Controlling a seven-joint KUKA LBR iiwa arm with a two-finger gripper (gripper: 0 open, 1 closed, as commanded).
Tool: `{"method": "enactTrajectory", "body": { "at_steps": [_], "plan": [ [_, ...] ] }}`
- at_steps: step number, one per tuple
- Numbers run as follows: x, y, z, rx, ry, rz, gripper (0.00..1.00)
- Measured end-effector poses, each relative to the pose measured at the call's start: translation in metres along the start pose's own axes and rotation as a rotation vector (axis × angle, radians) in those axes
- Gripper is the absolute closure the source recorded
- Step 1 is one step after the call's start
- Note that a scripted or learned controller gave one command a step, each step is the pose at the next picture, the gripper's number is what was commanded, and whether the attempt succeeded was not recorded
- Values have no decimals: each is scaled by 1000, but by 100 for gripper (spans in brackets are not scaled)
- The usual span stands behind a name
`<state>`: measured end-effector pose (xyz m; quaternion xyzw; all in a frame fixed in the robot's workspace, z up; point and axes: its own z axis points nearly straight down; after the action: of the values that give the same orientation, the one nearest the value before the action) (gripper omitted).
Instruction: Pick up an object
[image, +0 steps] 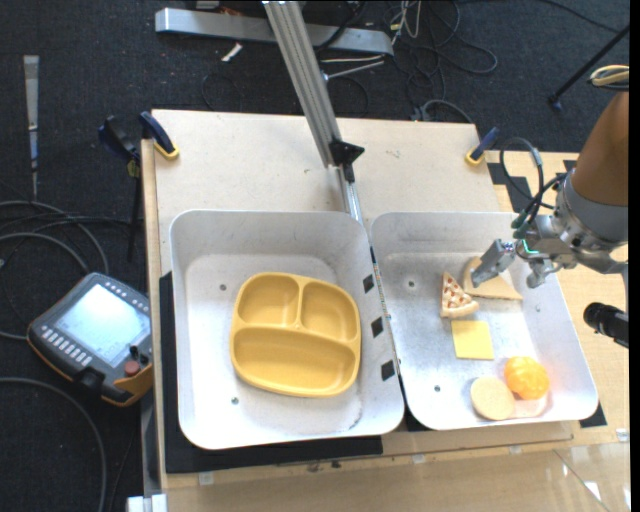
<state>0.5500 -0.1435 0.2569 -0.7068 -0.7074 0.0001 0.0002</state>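
Nothing lifted yet: pick not made, grasp and raise both left to do. Jaws (512, 264) spread apart, empty, low over the far part of the right bin (420, 236), one finger just beside the pizza slice (457, 296). Tan wedge (497, 291) lying under the jaws. Toward the bench's near edge: yellow cheese square (472, 340), orange (526, 377), pale round slice (491, 398). Yellow divided tray (297, 334) in the left bin (195, 250)

Grey arm (598, 215), orange band, black cable looped.
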Motion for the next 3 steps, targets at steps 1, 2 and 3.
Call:
{"method": "enactTrajectory", "body": {
  "at_steps": [1,2,3],
  "plan": [
    [-4,-1,44,4,0,2,0],
    [-12,1,93,5,0,2,0],
    [-19,7,147,5,1,2,0]
  ]
}}
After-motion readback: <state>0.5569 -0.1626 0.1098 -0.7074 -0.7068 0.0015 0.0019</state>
